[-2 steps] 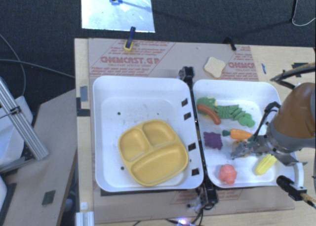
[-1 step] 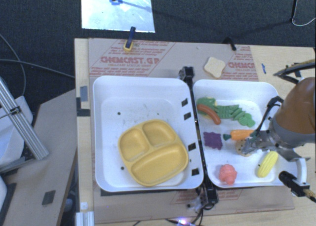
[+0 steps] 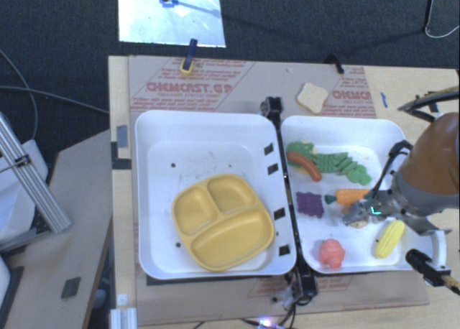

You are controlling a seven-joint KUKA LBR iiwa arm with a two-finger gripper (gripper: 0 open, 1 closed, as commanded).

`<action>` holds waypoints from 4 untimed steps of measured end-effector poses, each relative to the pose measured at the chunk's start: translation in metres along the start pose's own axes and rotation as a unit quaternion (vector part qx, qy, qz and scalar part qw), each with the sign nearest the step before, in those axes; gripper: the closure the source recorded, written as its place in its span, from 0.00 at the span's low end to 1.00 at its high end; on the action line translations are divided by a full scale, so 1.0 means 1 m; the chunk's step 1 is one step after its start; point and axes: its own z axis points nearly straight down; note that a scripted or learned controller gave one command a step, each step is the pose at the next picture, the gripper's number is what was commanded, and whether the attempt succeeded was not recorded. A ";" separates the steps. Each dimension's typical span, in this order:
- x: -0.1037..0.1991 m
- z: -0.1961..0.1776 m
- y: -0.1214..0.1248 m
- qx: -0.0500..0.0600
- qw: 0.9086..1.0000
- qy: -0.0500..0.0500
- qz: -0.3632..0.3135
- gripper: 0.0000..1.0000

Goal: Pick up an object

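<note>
1. The claw (image 3: 357,216) sits low inside the right bin (image 3: 384,131), at the end of the grey arm (image 3: 431,169) that reaches in from the right; whether it is apart or together cannot be told, since the tips are a small blurred metal cluster
2. No object can be seen between the tips
3. Just above the claw, close to touching, lies an orange carrot (image 3: 351,195)
4. Just to its right lies a yellow corn cob (image 3: 389,238), tilted, near the bin's lower right corner
5. Below and slightly left of the claw rests a pink rounded toy (image 3: 331,252) by the bin's front wall
6. To the claw's left lies a purple grape bunch (image 3: 310,204)
7. Farther up and left are a red sausage (image 3: 305,164) and green leafy pieces (image 3: 339,161), touching one another
8. Well to the left, in the left bin (image 3: 180,133), a yellow divided plate (image 3: 223,221) lies flat
9. Far above the claw, outside the bins on the tabletop (image 3: 237,83), sits a slice of toast (image 3: 313,97)
</note>
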 end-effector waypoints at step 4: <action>-0.003 0.015 0.018 -0.005 1.000 -0.002 0.000 1.00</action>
